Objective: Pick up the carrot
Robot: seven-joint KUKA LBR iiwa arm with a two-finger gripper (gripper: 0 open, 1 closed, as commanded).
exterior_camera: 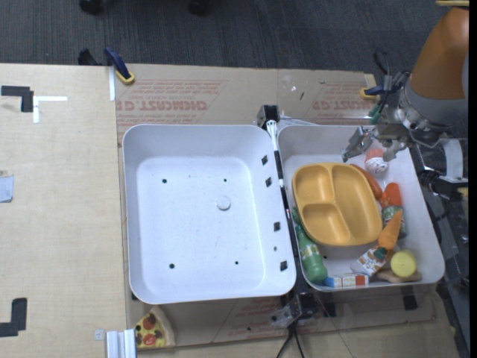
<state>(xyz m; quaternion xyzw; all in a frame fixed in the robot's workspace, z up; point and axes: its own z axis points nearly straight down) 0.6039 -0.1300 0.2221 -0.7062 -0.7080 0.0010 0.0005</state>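
Camera view showed, at its far left, the pale wooden bench top (52,237), and low near the front edge a small toy pizza slice (151,330) lay outside the bins. Next came the left shallow white bin (134,222), apart from the work, so nothing there could interfere.

Across the divide, the right shallow white bin (425,207) was crowded. A green plastic bottle (310,256) lay along its left wall, touching the yellow three-compartment plastic tray (335,203), which took up most of the floor. Right of the tray, the small orange toy carrot (390,228) lay wedged at a slant between the tray's rim and the bin's right wall, with a reddish-orange toy (390,194) just above it and a yellow round toy (403,264) just below. A flat printed packet (370,261) sat near its lower end.

At the bin's top right corner, the two-finger metal gripper (369,146) hung above a small white and red object (376,165), its fingers spread apart with nothing between them. It stood up-frame from the carrot.

My judgement was that the tight pocket was the main hazard: a descending finger could strike the tray's rim or the bin wall and skid, or close on the reddish toy instead, since the colours were close. Gripping the carrot along its taper could also let it squirt free.
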